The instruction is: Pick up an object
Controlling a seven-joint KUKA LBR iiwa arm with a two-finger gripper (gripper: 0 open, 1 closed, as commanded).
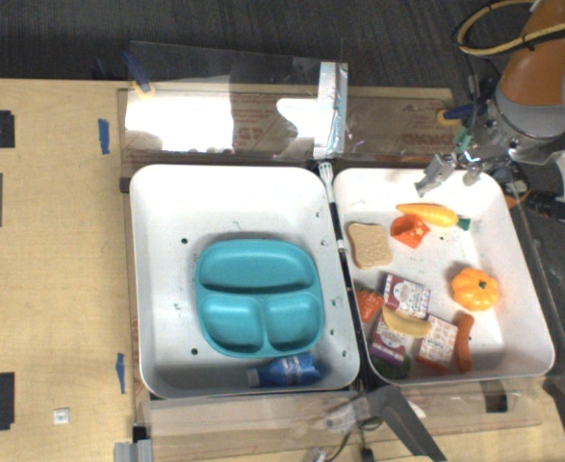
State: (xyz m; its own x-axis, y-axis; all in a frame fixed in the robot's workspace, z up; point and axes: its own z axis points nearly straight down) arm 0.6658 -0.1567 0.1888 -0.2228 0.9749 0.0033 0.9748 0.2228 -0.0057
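Observation:
My gripper (pixel 452 170) hovers over the back edge of the right bin (pixel 527 306), open, with nothing between its fingers. Just in front of it lie a yellow banana (pixel 426 214) and a red pepper (pixel 409 230). A bread slice (pixel 369 243) sits at the bin's left wall. An orange pumpkin (pixel 475 289) rests toward the right. Near the front are a purple-and-white carton (pixel 407 296), a small red-and-white box (pixel 437 340), a brown sausage (pixel 464 340) and a purple item (pixel 390 350), packed close together.
The left bin (pixel 157 210) holds a teal divided plate (pixel 259 295) and a blue bottle (pixel 284 371) lying at its front wall. A clear plastic sheet (pixel 234 114) stands behind the left bin. The arm (pixel 542 75) comes in from the upper right.

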